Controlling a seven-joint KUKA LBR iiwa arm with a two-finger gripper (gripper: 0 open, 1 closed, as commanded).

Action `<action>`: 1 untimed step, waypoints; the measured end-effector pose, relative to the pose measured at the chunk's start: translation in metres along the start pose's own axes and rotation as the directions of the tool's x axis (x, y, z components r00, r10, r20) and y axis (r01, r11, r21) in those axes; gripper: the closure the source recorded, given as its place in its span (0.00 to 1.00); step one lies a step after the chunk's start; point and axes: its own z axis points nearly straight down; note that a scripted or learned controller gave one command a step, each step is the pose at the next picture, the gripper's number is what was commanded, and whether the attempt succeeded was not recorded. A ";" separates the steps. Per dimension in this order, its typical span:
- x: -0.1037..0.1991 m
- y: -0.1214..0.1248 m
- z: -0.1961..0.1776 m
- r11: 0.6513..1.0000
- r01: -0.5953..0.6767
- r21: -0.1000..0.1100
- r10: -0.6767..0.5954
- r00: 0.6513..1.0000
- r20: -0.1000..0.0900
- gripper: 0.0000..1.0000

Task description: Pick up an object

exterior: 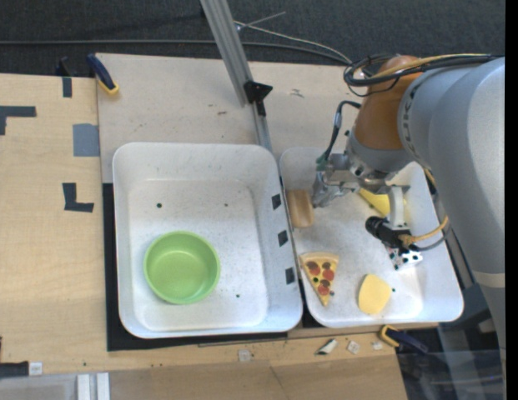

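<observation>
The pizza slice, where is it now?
The pizza slice lies in the right bin, near its front left corner, left of the yellow piece.

No legible text, label, brand, number or sign can be made out on anything in the camera view.
</observation>
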 end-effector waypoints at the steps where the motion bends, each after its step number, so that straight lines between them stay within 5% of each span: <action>1: -0.004 -0.001 -0.063 1.000 -0.001 -0.007 0.001 1.000 0.000 1.00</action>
